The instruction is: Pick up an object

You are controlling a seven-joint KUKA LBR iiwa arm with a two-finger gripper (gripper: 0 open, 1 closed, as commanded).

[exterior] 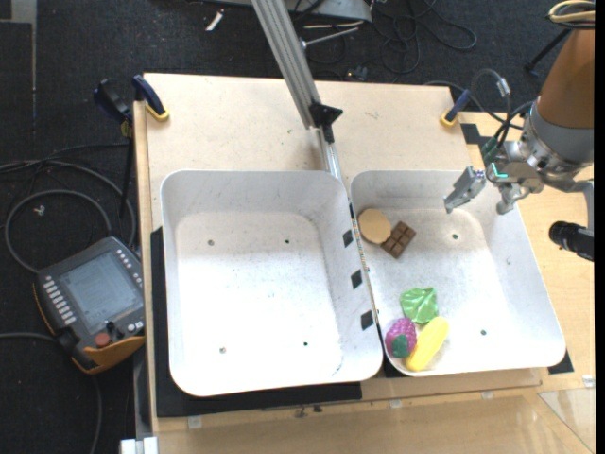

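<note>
Camera view looked down at a slant on a pale wooden bench [246, 121] bearing two shallow white bins side by side. Nothing lay on the speckled floor of the left bin [250, 282]. The right bin [510, 282] held five small objects in two clusters. Near its far left side, a round tan disc [374, 224] lay touching a brown chocolate-bar piece [398, 240] just to its right. Near the bin's near left corner, a green leafy piece [420, 304] sat just beyond a purple grape-like cluster [400, 334] and a yellow banana-shaped piece [427, 344], the last two lying side by side and touching. The grey arm [567, 112] with its orange band reached in from the right, and its gripper [484, 193] hung over the far right part of the right bin, well apart from both clusters. Its two fingers [462, 192] stood spread apart with a clear gap between them, and nothing was held in that gap. A slanted metal pole [284, 50] crossed the far side of the bench towards the seam between the bins. On the dark floor to the left of the bench lay a grey and orange handheld control pendant [90, 301].
</note>
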